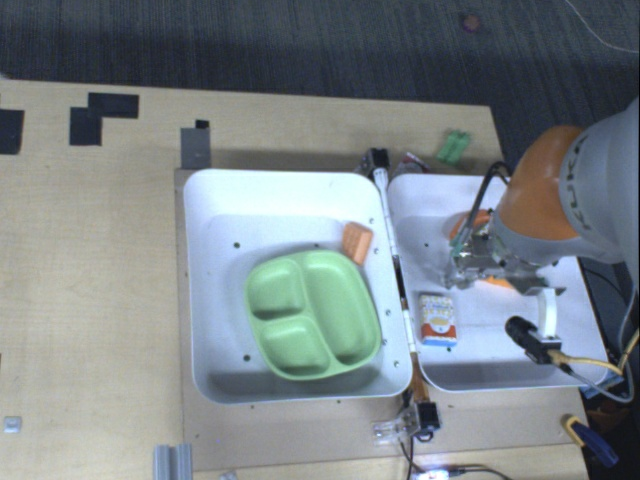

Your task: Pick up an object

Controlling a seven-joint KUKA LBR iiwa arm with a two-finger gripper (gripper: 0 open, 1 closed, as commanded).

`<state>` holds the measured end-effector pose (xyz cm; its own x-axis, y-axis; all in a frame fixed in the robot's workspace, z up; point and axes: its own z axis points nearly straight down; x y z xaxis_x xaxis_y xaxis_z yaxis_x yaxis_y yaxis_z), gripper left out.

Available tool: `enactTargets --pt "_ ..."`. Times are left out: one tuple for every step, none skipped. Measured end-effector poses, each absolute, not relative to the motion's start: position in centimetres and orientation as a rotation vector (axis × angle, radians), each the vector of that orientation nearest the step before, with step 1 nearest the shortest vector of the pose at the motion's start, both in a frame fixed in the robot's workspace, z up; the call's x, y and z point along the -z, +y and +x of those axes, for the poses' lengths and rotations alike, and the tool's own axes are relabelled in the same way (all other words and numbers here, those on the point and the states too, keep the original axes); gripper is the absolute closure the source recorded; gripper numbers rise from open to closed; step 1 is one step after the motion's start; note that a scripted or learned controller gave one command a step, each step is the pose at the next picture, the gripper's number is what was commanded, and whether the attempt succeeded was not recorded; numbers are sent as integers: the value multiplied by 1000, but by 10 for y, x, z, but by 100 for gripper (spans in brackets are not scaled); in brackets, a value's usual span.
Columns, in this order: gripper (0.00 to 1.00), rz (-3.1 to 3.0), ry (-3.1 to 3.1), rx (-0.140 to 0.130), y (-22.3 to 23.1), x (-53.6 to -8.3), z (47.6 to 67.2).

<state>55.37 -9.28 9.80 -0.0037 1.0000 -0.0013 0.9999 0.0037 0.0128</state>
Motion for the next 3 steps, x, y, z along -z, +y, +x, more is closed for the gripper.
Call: enactTargets --pt "0 2211 2219 -12 -93 -98 554" --pt "0 2214 2224 -4 -146 -85 620" --pt "100 2203 2228 -9 -144 -98 622"
